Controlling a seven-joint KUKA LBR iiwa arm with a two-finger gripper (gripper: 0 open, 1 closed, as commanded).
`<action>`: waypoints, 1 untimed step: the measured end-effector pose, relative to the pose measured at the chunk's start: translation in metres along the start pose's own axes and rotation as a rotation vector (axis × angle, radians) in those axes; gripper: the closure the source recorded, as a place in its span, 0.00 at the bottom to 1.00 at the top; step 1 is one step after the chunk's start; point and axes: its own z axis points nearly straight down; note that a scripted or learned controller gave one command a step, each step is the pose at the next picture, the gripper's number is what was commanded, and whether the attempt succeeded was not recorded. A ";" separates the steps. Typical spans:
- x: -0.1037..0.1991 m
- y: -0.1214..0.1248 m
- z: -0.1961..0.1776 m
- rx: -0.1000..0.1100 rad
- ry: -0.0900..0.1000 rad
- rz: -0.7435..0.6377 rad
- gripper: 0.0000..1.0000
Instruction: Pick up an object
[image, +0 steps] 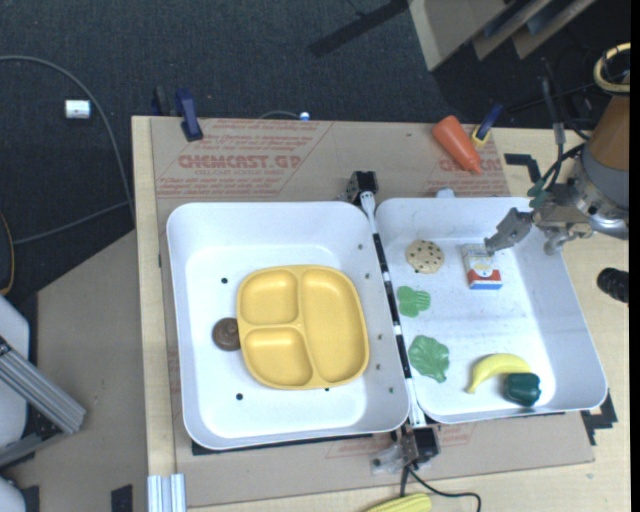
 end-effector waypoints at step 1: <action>-0.013 0.034 0.079 0.005 0.002 0.000 0.00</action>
